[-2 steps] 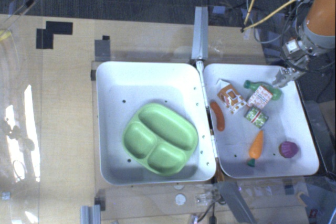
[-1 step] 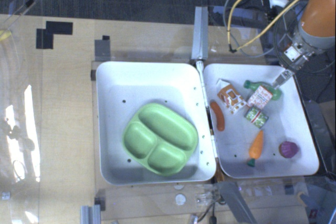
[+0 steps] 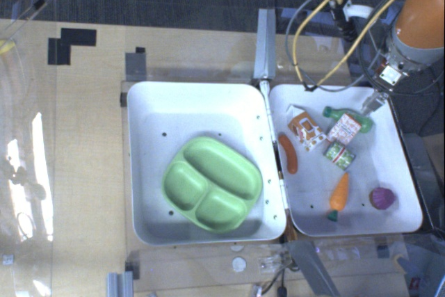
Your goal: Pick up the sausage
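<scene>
A robotics lab bench, as I see it from my remote station

My fixed overhead camera looks down on a pale wooden bench (image 3: 83,149) bearing two shallow white bins, the left bin (image 3: 142,170) and the right bin (image 3: 403,170), divided by a metal rail (image 3: 264,45); black marker patches (image 3: 69,44) sit near the bench's far left corner, loose yellow and black cables (image 3: 313,31) trail past the far edge, and the grey arm's orange band (image 3: 424,7) reaches in at the far right corner
</scene>
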`<act>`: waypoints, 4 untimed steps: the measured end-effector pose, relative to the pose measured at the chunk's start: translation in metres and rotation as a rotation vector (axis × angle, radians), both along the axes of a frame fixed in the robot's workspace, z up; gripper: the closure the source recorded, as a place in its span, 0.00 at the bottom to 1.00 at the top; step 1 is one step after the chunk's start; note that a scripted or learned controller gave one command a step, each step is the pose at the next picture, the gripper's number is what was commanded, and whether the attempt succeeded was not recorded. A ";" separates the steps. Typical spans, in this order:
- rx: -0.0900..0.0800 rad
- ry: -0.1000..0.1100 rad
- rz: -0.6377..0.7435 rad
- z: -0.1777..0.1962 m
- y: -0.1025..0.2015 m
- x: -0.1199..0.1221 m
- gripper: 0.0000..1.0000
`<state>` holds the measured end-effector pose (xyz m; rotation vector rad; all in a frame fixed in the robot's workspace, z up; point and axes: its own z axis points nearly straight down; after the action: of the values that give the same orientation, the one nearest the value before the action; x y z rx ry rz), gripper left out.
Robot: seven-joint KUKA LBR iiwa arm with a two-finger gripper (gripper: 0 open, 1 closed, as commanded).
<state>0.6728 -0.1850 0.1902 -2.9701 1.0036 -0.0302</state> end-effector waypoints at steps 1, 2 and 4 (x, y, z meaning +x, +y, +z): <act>-0.006 -0.002 0.310 -0.037 -0.001 0.000 1.00; -0.012 -0.010 0.450 -0.063 -0.010 -0.015 1.00; -0.010 -0.015 0.446 0.037 -0.021 -0.004 1.00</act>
<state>0.6686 -0.2057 0.2272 -3.1186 0.3213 -0.0548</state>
